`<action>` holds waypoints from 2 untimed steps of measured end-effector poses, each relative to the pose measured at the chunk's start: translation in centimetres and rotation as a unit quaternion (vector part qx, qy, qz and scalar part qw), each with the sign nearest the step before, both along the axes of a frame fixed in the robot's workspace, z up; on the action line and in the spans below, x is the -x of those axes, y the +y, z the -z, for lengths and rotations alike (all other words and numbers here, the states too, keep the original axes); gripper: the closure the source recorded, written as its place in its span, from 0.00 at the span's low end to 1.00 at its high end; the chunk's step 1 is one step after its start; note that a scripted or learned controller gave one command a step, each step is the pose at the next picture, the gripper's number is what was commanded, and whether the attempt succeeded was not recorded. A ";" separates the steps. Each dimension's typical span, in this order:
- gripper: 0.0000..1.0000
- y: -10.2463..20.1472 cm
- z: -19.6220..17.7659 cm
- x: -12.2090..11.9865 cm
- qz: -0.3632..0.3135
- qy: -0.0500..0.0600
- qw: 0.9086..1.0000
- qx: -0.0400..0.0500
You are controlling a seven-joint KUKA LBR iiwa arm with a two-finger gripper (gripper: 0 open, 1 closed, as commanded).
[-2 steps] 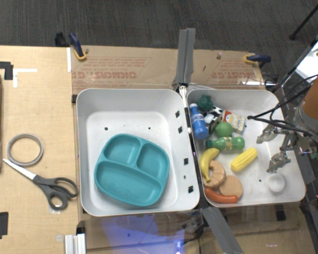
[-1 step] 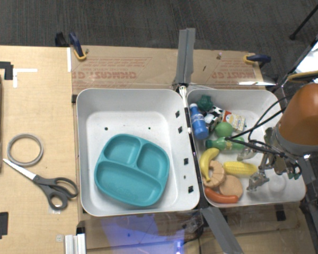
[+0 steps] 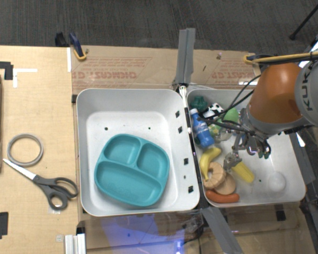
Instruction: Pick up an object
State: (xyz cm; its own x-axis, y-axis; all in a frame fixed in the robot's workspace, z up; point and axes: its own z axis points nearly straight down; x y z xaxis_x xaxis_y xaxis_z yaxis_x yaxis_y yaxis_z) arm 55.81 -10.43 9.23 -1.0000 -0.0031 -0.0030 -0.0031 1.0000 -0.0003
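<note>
Corn lies just right of our gripper; we cannot tell its grip state.

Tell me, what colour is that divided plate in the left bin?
Teal, seen in the camera view: the divided plate.
</note>
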 end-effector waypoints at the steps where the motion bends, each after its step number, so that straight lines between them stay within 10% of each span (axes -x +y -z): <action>1: 0.00 0.3 0.0 6.6 -0.005 0.001 1.000 0.000; 2: 0.00 0.6 -0.1 6.5 0.006 -0.002 1.000 0.002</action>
